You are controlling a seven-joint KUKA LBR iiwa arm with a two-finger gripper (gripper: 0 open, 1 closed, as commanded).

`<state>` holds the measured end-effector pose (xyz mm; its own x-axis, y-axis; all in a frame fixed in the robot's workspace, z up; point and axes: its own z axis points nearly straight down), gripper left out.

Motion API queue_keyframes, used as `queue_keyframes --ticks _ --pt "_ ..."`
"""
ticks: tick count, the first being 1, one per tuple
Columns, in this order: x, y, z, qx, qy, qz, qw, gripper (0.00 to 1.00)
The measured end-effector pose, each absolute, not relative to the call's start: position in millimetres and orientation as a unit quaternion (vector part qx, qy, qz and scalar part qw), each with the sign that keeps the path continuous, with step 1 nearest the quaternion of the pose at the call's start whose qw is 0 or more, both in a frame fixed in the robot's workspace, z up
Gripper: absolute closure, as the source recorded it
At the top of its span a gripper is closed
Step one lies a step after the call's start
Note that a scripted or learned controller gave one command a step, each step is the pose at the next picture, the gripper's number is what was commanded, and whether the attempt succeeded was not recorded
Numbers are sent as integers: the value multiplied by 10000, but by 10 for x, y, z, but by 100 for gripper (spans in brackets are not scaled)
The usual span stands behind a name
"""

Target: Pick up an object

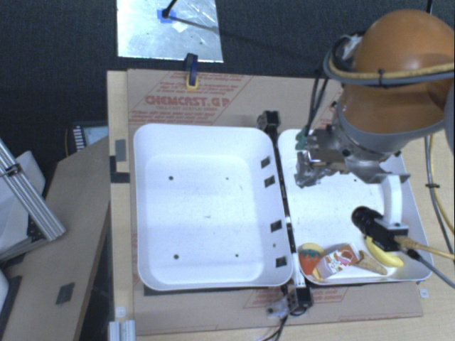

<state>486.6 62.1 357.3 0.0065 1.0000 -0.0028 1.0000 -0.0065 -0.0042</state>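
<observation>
Jaws (pixel 307 170), opening not discernible, are hovering over the right bin (pixel 323 212); below them are lying a banana (pixel 382 253), light, firm, graspable mid-body, and a slippery packet (pixel 338 260).

Premises: a robotics laboratory or test cell, not a home or shop. Evidence: a grey industrial arm (pixel 398 84) with an orange band, trailing exposed cables, works over a bench (pixel 206 94) covered by a printed cardboard sheet. Two shallow white bins (pixel 206 204) sit side by side, joined by black clips. The far wall is lined with dark, foam-like panelling bearing a taped metallic sheet (pixel 169 18). A length of aluminium extrusion (pixel 28 197) stands at the left. Toy food items (pixel 334 260) lie in the right bin.
</observation>
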Motion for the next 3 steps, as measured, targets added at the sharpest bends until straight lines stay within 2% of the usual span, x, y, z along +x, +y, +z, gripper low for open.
queue_keyframes --ticks 1,2,3 --pt "4868 732 3814 -7055 -7087 -15 -8 100" --pt "4866 1020 3843 -7052 -7090 -12 -5 100" --pt "4871 402 4360 -7090 -7052 -27 -31 100"
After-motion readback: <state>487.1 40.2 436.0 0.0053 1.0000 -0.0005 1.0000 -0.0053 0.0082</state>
